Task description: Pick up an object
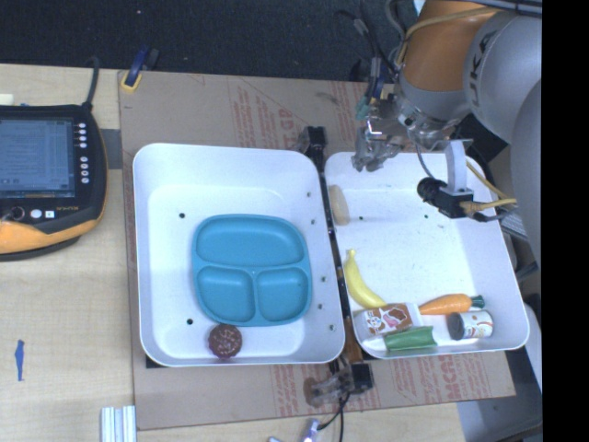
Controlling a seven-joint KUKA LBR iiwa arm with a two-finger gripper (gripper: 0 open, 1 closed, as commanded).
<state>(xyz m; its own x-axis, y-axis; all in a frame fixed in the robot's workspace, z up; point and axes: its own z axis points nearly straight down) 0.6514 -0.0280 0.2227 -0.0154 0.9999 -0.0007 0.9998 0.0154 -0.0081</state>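
My gripper [373,157] hangs over the far left corner of the right bin [416,233], above bare bin floor. Nothing lies directly under it. A tan oblong piece [340,204] rests at the bin's left wall, just nearer than the gripper. Along the bin's near side lie a yellow banana [361,284], an orange carrot [449,304], a brown-and-white packet [386,319], a green stick [409,340] and a small white can [471,325], all well away from the gripper.
The left bin [156,247] holds a blue divided plate [251,268] and a brown ball [225,340] at its near edge. A control tablet [41,168] lies on the bench at far left. The arm's orange band [451,26] stands above the right bin's far side.
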